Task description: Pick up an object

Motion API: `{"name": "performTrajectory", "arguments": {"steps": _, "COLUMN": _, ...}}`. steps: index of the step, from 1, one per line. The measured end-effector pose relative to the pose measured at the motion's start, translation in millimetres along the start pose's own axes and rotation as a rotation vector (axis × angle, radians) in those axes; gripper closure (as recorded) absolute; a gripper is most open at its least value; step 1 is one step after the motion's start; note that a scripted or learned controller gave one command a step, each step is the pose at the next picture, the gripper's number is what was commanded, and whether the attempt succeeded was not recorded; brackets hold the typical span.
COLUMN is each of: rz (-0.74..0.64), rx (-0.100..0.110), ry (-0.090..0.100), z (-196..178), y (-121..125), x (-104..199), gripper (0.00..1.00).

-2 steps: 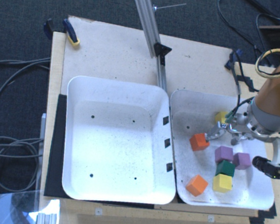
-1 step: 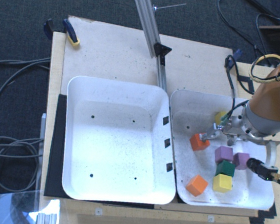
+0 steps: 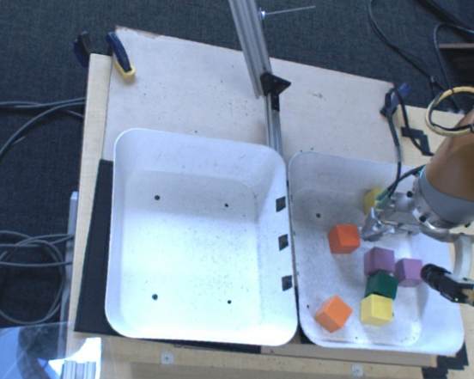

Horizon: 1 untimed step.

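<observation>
From the overhead camera, two shallow white bins sit side by side on the worktop (image 3: 189,91). The left bin (image 3: 138,154) shows bare white floor with a few dark specks. The right bin (image 3: 307,185) holds the blocks.

Counted there: two orange blocks, one (image 3: 344,239) near the bin's middle and another (image 3: 334,313) toward the near rim; two purple blocks, the larger (image 3: 378,261) just beside the smaller (image 3: 409,271); one green block (image 3: 382,286) touching the one clearly seen yellow block (image 3: 376,310) below it. A further yellow patch (image 3: 372,199) peeks out by the arm; most of it is covered, so what it is cannot be told.

The arm (image 3: 465,167) reaches in from the right, its orange band cut off at the frame edge. The tool (image 3: 378,231) hangs low between the upper orange block and the larger purple block. Its tips are small and blurred against the metal wrist, so whether they are spread or pressed together cannot be told, nor whether they touch either block.
</observation>
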<state>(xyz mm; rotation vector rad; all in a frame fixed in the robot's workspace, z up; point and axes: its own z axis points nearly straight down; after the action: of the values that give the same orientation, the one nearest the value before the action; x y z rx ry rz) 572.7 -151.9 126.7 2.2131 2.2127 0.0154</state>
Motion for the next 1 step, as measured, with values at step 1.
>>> {"name": "performTrajectory", "arguments": {"steps": 1, "rz": -0.001, "rx": 0.008, "ry": -0.001, "z": -50.8, "y": 10.1, "x": -6.6, "gripper": 1.00}}
